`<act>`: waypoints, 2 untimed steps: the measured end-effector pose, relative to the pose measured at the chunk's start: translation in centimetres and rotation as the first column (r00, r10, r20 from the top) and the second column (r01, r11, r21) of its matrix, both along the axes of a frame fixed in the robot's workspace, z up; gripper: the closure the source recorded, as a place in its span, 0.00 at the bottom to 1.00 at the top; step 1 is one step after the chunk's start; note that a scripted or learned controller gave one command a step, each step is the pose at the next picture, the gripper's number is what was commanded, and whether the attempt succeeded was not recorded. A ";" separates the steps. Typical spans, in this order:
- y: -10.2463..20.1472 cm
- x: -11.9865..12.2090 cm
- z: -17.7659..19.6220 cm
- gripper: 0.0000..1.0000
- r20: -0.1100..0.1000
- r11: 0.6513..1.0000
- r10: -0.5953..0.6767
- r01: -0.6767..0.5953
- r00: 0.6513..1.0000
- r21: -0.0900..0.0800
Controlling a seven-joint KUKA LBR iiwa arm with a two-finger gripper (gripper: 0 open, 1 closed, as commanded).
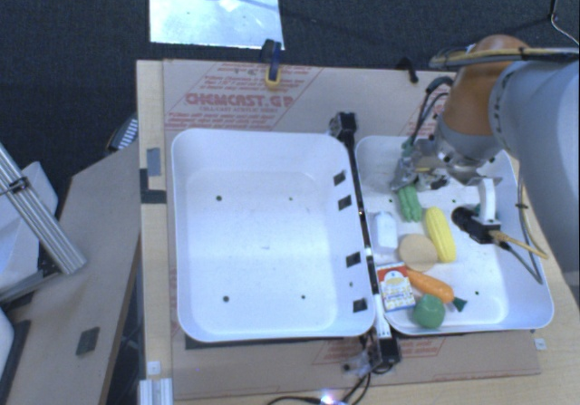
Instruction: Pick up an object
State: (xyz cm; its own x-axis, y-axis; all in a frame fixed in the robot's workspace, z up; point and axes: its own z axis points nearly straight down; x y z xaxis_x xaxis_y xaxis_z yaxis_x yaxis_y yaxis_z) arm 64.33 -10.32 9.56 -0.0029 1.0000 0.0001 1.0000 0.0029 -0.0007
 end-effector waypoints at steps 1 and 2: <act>4.9 2.8 9.6 1.00 0.013 1.000 0.007 -0.007 1.000 0.000; 8.3 -5.0 8.8 1.00 -0.004 1.000 0.001 -0.001 1.000 0.002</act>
